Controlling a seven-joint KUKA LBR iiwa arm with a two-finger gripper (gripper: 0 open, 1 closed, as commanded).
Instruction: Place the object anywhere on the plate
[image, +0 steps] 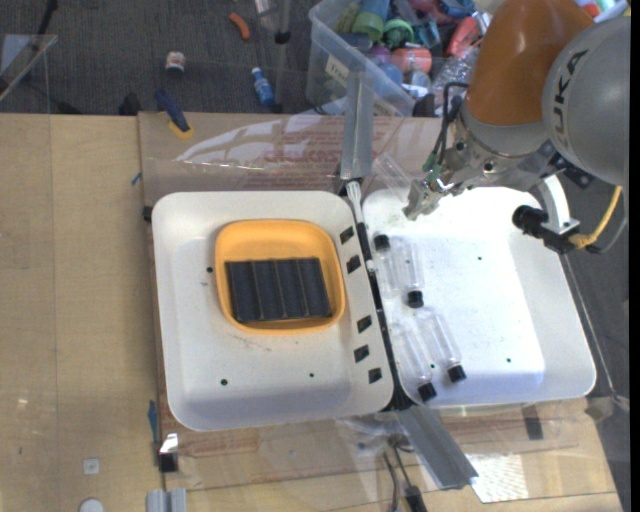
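A dark ridged block (277, 289) lies flat in the middle of the yellow plate (232, 243), covering most of its floor with the rim showing all round. The plate sits in the left white bin (190, 370), toward its far half; a few small dark specks dot the bin floor around it. A divider with black clips (358, 290) separates this bin from the right white bin (520, 320), where clear plastic tubes with black caps (425, 335) lie along the left side, close to the divider.

The gripper (415, 205) hangs over the far left corner of the right bin, well apart from the plate and the block. Whether the jaws are wide or narrow cannot be told from this angle. Above it rise the orange band and the grey arm (560, 60).

Both bins rest on a pale wooden bench (70, 300) over a sheet of cardboard (240, 150). Beyond the bench is dark carpet (100, 40) with scattered small tools, and a clear tub of coloured toys (400, 40).
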